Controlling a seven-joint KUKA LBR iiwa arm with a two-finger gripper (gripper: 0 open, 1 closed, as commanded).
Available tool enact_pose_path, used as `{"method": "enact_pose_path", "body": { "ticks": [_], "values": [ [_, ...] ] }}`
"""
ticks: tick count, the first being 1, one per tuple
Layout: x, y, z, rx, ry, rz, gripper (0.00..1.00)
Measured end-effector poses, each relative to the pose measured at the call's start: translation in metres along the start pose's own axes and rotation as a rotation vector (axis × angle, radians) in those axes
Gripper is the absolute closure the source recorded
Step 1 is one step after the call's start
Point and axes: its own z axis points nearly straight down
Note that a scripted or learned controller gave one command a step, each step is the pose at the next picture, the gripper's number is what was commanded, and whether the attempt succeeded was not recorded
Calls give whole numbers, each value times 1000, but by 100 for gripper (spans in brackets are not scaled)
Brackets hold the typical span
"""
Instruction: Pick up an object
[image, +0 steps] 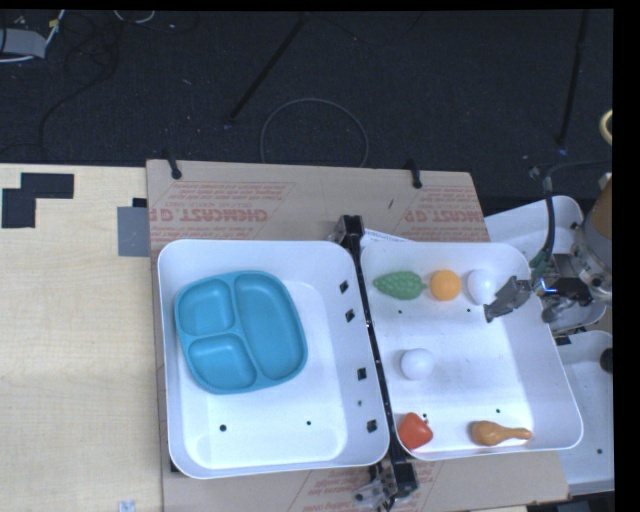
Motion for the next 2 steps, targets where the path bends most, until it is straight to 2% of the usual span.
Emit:
{"method": "enact_pose_path", "body": {
  "ticks": [1, 2],
  "values": [
    [2, 5, 63, 8, 3, 0, 0],
    [11, 8, 122, 7, 3, 0, 0]
  ]
}}
